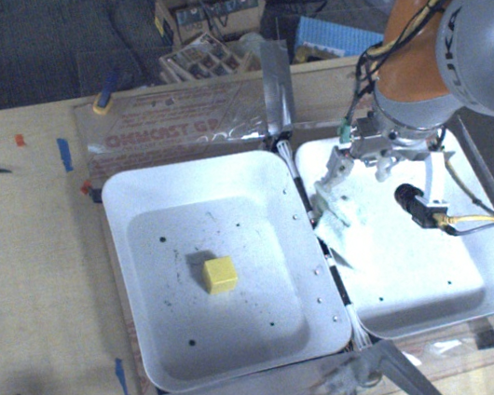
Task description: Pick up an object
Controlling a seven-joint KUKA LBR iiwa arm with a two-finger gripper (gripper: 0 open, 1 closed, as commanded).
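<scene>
A small yellow block, cube-like and perhaps foam, is lying alone near the middle of the shallow white left bin, left of the frame's centre, upright and apart from every wall. Across the divider, the grey arm's end effector is hanging over the shallow white right bin, near its upper left corner, well apart from the block; whether it is parted or closed I cannot tell. A black cable with a gold-coloured tip is trailing beside it. To do this step well, it probably needs to be travelling left over the divider, centring above the block, descending straight, and closing on two flat opposite faces.
</scene>
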